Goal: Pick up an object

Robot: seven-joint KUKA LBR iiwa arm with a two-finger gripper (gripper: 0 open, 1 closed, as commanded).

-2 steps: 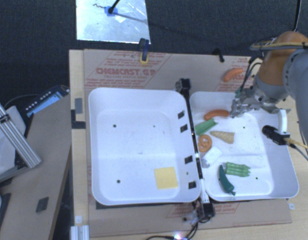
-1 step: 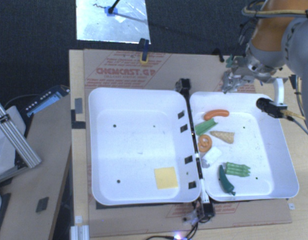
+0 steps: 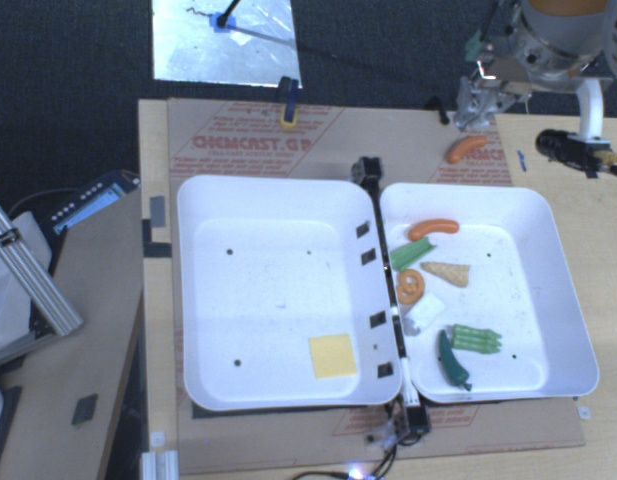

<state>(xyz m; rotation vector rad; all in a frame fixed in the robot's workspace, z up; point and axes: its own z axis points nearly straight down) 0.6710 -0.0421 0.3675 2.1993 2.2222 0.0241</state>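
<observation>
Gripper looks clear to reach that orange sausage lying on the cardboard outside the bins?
Probably yes. The orange sausage lies alone on bare cardboard behind the right white bin, nothing over it, and the gripper hangs just above and beside it.

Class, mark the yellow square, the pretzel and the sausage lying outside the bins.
yellow square point(image 3: 333, 356), camera view, centre of its flat top.
pretzel point(image 3: 410, 286), camera view, on its orange loop.
sausage outside the bins point(image 3: 467, 149), camera view, mid-length.

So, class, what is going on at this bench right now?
A robot arm's gripper hangs above the bench behind the right bin, close to an orange sausage lying outside it. More toy food sits in that bin. The left bin has a yellow square.
</observation>
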